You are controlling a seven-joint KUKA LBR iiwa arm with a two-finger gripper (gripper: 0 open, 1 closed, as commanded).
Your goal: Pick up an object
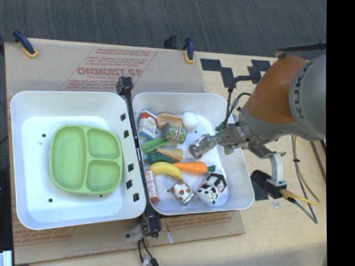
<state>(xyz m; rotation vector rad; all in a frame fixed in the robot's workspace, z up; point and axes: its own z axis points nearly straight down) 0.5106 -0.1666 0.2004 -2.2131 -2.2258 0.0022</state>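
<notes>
Over the right bin — the arm bent low; claw above the carrot.

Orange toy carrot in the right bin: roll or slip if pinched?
The tapered orange toy carrot looks like smooth, rigid plastic, so probably light and somewhat slippery. Its round body may roll if nudged, though the yellow toy banana lying against it could check that.

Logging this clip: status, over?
Gripper low over right bin, grip unclear. Carrot just below it, nothing seen held. Banana, cow carton crowd close.
</notes>
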